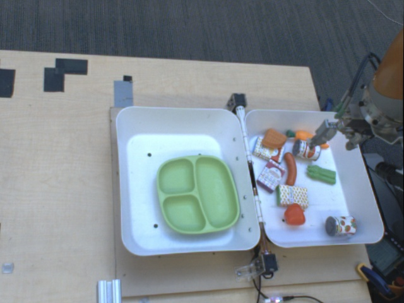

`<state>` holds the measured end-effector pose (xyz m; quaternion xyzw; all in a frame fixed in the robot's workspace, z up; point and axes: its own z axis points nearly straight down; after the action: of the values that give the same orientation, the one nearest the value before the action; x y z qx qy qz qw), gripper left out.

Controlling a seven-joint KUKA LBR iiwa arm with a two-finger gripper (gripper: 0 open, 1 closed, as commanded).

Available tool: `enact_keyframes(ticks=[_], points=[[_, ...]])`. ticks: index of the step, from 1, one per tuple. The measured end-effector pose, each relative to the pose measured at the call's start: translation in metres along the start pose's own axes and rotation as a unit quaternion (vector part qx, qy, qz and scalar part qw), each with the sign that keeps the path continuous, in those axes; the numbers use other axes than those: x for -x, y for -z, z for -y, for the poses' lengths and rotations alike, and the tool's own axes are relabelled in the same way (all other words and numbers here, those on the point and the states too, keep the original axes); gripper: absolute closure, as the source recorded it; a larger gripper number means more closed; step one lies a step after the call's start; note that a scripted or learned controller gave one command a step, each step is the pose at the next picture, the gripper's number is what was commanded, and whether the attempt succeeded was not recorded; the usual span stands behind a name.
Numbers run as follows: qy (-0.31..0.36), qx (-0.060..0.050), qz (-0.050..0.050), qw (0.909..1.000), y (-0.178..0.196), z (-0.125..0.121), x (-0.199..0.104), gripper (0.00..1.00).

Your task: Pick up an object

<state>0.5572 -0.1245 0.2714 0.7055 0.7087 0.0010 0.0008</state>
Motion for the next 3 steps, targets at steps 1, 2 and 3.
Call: enact_keyframes(ticks=[1, 2, 3], points=[[-0.001, -0.001, 0.0, 1.0, -0.115, -0.011, 0.009, 0.0], [-0.002, 0.002, 0.0, 1.0, -0.185, 0.069, -0.024, 0.0], [-0.001, 0.005, 0.001, 1.0, -0.173, 0.066, -0.024, 1.0]])
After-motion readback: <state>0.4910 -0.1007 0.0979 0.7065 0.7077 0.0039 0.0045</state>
